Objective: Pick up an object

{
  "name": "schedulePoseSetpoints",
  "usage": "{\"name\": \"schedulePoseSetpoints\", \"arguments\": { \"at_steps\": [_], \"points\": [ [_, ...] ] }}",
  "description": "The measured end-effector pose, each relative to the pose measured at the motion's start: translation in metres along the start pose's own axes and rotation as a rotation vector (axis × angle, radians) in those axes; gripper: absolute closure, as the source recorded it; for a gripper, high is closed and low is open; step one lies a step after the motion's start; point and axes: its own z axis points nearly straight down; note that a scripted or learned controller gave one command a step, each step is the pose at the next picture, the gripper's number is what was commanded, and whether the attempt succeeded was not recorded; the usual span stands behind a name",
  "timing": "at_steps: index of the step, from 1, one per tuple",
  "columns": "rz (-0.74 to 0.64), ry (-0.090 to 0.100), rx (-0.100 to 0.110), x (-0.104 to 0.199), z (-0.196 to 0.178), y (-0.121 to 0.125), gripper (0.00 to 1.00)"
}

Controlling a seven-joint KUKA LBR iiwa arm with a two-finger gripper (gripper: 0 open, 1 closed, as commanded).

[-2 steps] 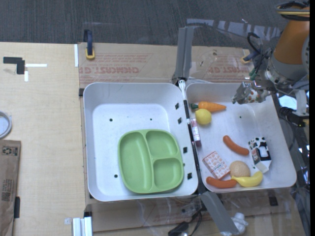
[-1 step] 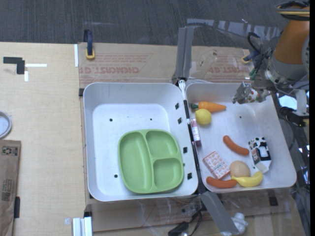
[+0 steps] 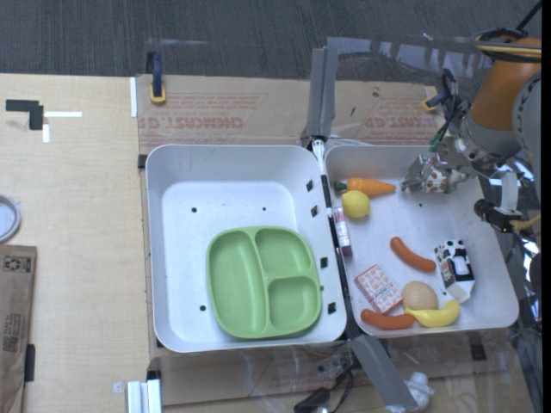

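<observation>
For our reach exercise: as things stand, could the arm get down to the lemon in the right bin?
Probably yes. The lemon lies uncovered beside the carrot, with nothing above it, and the gripper is nearby in the same bin.

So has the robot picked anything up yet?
Not that I can see. The claw is at the far end of the right bin, and whether it grips anything is too blurry to tell. The carrot, lemon, sausage and banana all lie in that bin. The green plate sits in the left bin. The whole pick is left.
</observation>
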Motion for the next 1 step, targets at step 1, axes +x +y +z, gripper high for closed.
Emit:
{"name": "schedulePoseSetpoints", "arguments": {
  "at_steps": [1],
  "points": [
    [-0.004, -0.003, -0.001, 0.0003, -0.0100, 0.0005, 1.00]
  ]
}}
